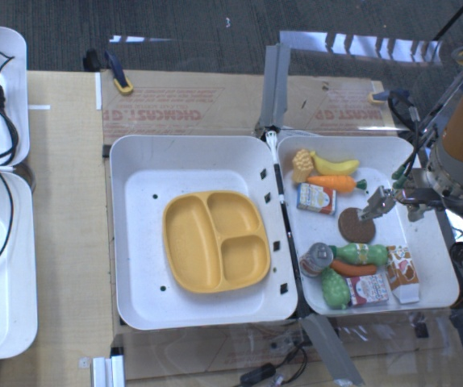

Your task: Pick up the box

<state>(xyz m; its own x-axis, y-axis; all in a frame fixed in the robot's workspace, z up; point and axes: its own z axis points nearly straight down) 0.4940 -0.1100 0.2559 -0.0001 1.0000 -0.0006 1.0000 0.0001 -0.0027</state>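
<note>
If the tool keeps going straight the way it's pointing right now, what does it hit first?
Probably the brown disc: the tool points down-left with its tip just above the disc's upper right edge. Height is hard to judge from this one slanted view.

yellow divided tray (215, 240) in left bin (135, 216). right bin (425, 297): corn (302, 165), banana (335, 166), carrot (331, 182), brown disc (356, 226), maybe a cookie, can (318, 258), green veg (336, 289).
</note>
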